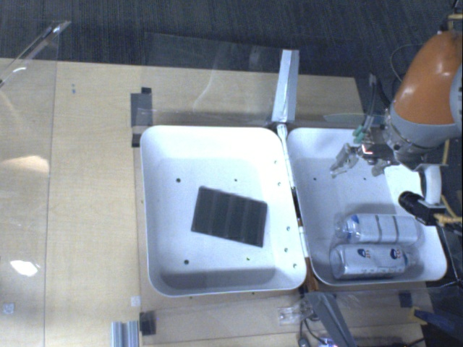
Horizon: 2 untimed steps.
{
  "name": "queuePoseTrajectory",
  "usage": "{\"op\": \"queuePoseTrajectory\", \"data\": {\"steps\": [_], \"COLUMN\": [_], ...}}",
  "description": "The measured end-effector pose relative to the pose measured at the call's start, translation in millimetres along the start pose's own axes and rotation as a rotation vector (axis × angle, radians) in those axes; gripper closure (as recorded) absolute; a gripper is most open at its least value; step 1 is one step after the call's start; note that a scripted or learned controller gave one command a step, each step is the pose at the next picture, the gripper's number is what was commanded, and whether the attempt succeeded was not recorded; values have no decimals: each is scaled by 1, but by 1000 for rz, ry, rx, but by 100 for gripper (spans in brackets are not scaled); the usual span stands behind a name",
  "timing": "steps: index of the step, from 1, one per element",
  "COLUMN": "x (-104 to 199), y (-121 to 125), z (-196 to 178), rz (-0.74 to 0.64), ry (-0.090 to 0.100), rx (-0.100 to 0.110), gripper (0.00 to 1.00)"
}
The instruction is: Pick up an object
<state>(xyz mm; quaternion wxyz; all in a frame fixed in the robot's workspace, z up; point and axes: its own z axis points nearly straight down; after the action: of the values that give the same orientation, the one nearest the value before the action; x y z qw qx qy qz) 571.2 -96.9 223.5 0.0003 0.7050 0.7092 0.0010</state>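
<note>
A flat dark grey ribbed pad (229,216) lies in the middle of the left bin (163,150). In the right bin (318,147), a clear plastic bottle with a blue cap (380,228) lies on its side near the front. A silver can (369,261) lies just in front of it, against the front wall. My gripper (356,168) hangs over the back of the right bin, above bare floor and well behind the bottle. Its fingers (340,165) are spread open with nothing between them.
A metal divider post (286,85) rises behind the seam between the two bins. A clear plastic sheet covers the bench at the left. The arm's orange band (427,78) is at the right, above the right bin's back corner.
</note>
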Motion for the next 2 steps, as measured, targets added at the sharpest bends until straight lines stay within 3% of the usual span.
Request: {"op": "queuePoseTrajectory", "data": {"steps": [1,2], "x": [-39,-39], "y": [-43,-46], "z": [106,134], "rz": [-63,-200], "ry": [0,-2], "rx": [0,-9], "gripper": [0,0]}}
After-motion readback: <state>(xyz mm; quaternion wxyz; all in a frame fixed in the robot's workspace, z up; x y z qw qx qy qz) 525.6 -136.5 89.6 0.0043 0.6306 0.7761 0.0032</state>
